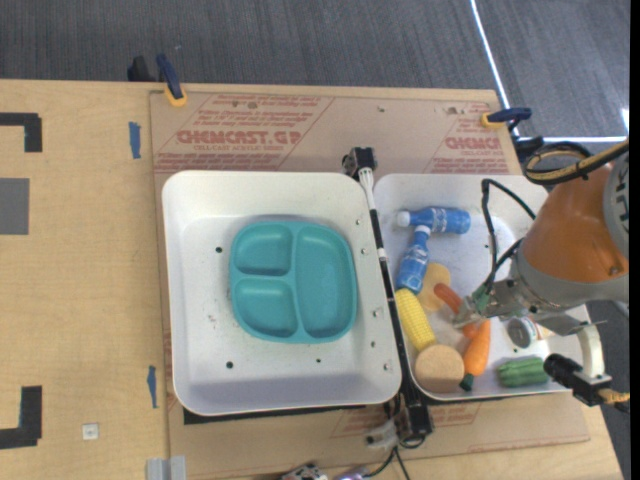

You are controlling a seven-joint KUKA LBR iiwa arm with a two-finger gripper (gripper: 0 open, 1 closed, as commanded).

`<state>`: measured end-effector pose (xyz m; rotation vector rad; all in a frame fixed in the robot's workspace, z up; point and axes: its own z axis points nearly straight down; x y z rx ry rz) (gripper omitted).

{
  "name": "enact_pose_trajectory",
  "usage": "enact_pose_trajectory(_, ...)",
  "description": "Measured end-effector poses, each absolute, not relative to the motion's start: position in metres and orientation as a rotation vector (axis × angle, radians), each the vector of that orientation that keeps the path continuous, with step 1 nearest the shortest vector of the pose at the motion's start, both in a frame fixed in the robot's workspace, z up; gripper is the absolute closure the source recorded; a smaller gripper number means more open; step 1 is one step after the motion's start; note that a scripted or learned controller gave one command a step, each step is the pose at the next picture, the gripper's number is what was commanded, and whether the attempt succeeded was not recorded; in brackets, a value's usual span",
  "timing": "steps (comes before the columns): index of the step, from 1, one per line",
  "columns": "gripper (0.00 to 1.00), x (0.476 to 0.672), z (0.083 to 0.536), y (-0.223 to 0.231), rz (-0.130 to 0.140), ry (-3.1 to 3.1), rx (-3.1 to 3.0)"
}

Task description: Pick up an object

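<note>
The gripper [472, 308] is hanging low in the right bin [520, 208]; I cannot tell its state. The carrot [477, 348] is lying just below it, the corn [413, 317] beside it to the left

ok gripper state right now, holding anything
gripper: down in the right bin among the toys; open or shut cannot be told, no object visibly held.

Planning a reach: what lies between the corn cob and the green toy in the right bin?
In the camera view, the tan round piece and orange carrot lie between corn cob and green toy.
</note>
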<state>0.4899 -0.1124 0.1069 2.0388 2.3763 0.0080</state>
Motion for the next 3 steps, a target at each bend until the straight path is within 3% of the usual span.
enact_pose_trajectory(1,0.0,0.49,0.107,-0.112,0.008,2.377,2.039)
enact_pose_trajectory(2,0.0,0.485,0.086,-0.11,0.003,2.682,1.628)
enact_pose_trajectory(3,1.0,0.487,0.097,-0.11,0.006,2.676,1.626)
